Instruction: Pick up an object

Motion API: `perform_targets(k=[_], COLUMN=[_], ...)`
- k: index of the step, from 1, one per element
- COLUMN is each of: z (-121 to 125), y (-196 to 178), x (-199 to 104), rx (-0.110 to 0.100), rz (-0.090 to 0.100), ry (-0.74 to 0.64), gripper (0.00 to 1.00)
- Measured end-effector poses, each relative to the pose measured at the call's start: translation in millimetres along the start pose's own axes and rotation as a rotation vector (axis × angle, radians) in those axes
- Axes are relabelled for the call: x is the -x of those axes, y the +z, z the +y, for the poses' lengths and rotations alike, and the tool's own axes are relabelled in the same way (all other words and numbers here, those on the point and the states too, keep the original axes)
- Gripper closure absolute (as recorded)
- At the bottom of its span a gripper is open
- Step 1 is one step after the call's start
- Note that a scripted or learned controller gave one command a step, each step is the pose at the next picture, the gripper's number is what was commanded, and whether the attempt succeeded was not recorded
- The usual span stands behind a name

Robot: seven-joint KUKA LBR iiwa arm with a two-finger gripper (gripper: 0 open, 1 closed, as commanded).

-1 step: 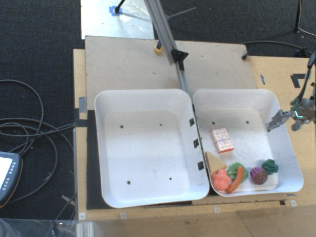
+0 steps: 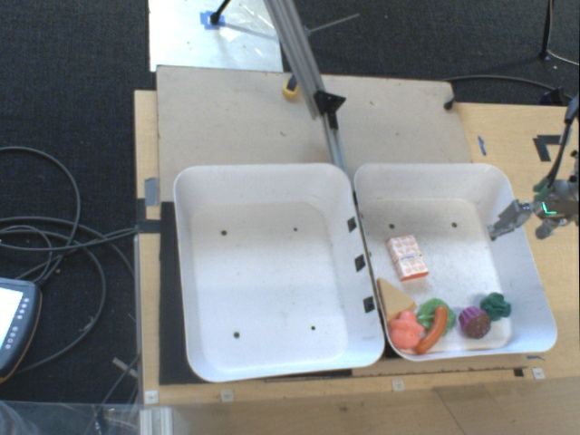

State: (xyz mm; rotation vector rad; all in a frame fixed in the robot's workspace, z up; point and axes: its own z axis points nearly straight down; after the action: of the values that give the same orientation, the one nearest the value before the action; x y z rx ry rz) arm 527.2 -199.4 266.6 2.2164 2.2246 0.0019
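The claw [image 2: 518, 217] hangs at the right rim of the right bin [image 2: 435, 175], and whether its tips are apart or together I cannot tell at this size; nothing is seen between them. The easiest target looks to be the small carton [image 2: 408, 257], which lies alone near the middle of that bin, inward of the claw and toward the front. The step in hand is the approach, so it would do well to travel over the carton first, line up across its narrow sides, then drop straight down. The carrot [image 2: 432, 329], leafy green [image 2: 433, 310], purple piece [image 2: 474, 322] and broccoli [image 2: 496, 305] crowd the bin's front wall, a poorer choice.
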Motion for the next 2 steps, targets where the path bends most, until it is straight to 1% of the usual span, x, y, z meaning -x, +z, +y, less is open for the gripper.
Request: perform_targets(k=[1,2], z=[-2.4,-3.4], y=[60.3,121.9], x=[-6.9,-12.9], rx=[-0.005,-0.006], rz=[0.002,0.002], ry=[0.003,0.003], gripper=[0.00,0.00])
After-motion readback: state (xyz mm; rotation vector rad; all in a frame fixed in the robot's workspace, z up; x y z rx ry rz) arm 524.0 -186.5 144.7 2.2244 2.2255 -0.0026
